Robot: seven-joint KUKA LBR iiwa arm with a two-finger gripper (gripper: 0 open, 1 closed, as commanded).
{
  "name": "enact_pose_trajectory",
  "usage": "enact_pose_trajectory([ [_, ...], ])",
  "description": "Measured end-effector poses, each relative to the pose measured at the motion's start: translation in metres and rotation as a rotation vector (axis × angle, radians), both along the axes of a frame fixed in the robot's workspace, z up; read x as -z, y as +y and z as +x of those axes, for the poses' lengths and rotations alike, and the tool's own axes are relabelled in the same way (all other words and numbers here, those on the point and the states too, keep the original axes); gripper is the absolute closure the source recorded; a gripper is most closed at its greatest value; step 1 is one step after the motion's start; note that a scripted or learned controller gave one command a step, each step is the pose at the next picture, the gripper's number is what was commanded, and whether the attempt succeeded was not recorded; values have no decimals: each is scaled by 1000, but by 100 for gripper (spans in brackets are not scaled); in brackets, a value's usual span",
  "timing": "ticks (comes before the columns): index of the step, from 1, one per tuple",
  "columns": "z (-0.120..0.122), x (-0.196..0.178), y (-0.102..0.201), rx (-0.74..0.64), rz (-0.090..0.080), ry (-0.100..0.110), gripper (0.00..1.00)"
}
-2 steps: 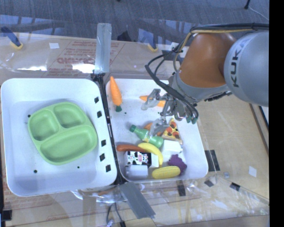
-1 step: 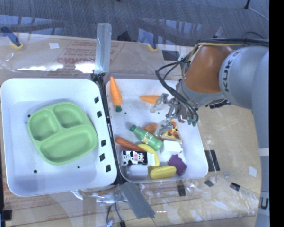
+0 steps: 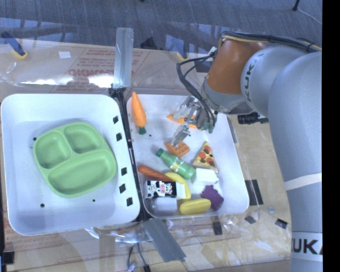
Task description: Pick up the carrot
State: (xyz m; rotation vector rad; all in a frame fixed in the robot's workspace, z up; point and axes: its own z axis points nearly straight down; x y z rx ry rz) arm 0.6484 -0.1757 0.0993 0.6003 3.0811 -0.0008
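Observation:
The carrot (image 3: 138, 111), orange with a green stem end, lies at the far left of the right bin (image 3: 233, 152), close to the wall between the bins. My gripper (image 3: 183, 119) hangs over the middle of the bin's far half, to the right of the carrot and well apart from it. It is open, and a small orange-yellow piece (image 3: 173, 118) lies on the bin floor by it. Nothing is held.
Crowding the near half of the right bin are a green bottle (image 3: 175, 163), a pizza slice (image 3: 205, 156), an orange cracker (image 3: 178, 149), a sausage (image 3: 152, 172), a banana (image 3: 178, 178), a cow-print carton (image 3: 160, 190) and purple grapes (image 3: 214, 196). A green divided plate (image 3: 75, 158) lies in the left bin (image 3: 11, 152).

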Motion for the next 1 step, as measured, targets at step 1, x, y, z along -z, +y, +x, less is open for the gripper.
enact_pose_trajectory([
  [1,3,-13,2,-8,-2,-8,100],
])
